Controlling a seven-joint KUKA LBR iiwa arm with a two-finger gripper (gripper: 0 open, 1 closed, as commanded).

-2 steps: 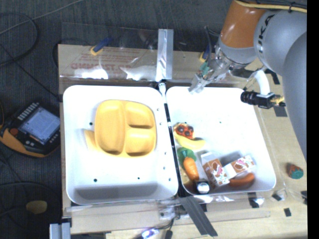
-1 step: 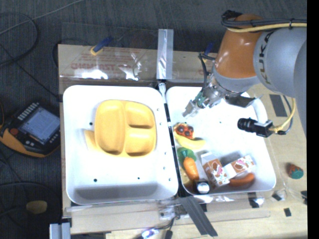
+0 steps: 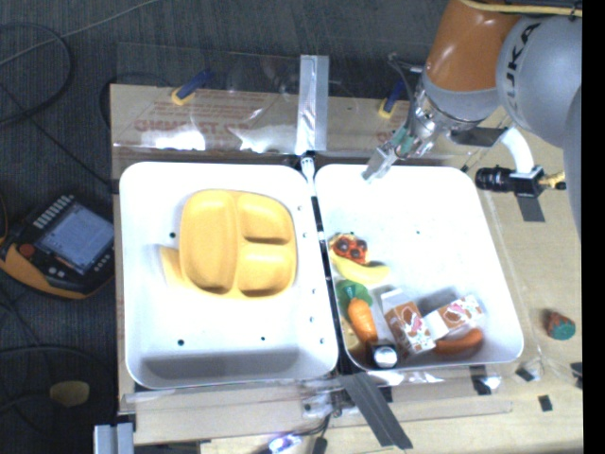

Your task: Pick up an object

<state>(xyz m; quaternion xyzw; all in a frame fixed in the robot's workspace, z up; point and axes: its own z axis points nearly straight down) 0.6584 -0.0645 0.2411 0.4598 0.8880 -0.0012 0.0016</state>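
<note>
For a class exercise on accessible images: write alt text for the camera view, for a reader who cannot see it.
A grey and orange robot arm holds its end effector above the far rim of the right bin, whose near end holds a heap of toy food. The left bin holds a yellow divided tray.

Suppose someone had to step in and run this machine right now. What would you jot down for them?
Pincer: hanging over the far edge of the right bin, nothing seen between its tips.
Things to pick: banana, carrot, small cartons and a sausage, heaped in that bin's near left corner.
Left bin: yellow divided tray.
Done: nothing lifted yet.
Left: go down to the heap, grip one item, raise it.
</note>
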